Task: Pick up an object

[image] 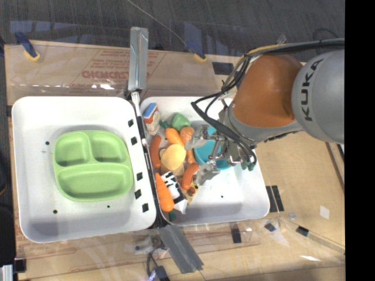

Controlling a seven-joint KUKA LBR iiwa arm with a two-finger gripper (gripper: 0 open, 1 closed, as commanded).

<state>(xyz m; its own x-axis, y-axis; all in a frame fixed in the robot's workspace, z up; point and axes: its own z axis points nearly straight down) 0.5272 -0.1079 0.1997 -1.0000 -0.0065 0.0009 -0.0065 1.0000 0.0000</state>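
The right bin (234,201) holds a heap of toy food along its left side: a small milk carton (151,117), a green piece (179,121), orange carrots (164,196), a pale yellow round fruit (173,156), a black-and-white item (170,181) and a teal cup (203,151). My gripper (206,167) hangs low over the heap's right edge, beside the teal cup and an orange piece (190,175). Wrist hardware and cables crowd the fingers.
The left bin (35,209) carries a green divided plate (92,164). A grey metal bar (138,57) stands up at the back between the bins. The arm's orange band (266,92) and grey body (322,98) overhang the right bin's back right.
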